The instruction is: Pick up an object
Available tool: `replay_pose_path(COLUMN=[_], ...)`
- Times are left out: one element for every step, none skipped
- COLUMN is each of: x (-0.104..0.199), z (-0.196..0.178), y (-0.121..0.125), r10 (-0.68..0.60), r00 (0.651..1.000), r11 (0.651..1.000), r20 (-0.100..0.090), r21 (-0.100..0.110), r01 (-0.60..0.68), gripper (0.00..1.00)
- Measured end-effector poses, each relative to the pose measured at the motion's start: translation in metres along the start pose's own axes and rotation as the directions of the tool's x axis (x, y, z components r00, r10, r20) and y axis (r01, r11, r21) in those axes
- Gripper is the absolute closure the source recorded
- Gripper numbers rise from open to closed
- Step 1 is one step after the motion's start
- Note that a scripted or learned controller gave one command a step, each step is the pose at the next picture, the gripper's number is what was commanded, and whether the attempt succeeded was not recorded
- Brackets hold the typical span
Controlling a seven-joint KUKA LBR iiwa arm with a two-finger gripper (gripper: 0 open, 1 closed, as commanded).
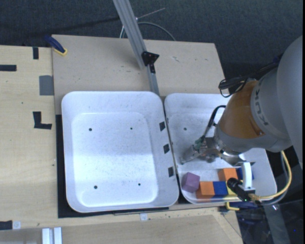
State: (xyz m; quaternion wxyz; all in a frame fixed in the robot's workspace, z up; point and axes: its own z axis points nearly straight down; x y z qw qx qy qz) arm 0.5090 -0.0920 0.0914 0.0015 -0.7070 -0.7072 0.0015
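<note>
Blocks in right bin (193, 103): one purple (191, 181), two orange (207, 188), one blue (220, 188). Jaws' state unclear.

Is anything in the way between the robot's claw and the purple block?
Nothing visible is. The gripper sits in the right bin, and the purple block lies just below it in the picture, with bare white floor between. The orange block sits beside it.

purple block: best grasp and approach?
Grip the purple block across its left and right faces, coming straight down. Its left side faces bare bin floor; an orange block sits close at its lower right, so keep the gripper fingers narrow there.
</note>
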Motion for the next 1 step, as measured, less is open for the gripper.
replay_pose_path(x=[0.0007], z=[0.0000], y=[-0.0090], r10=[0.000], r00=[1.000], r11=[1.000], r20=[0.000], r21=[0.000], r01=[0.000], gripper=[0.00])
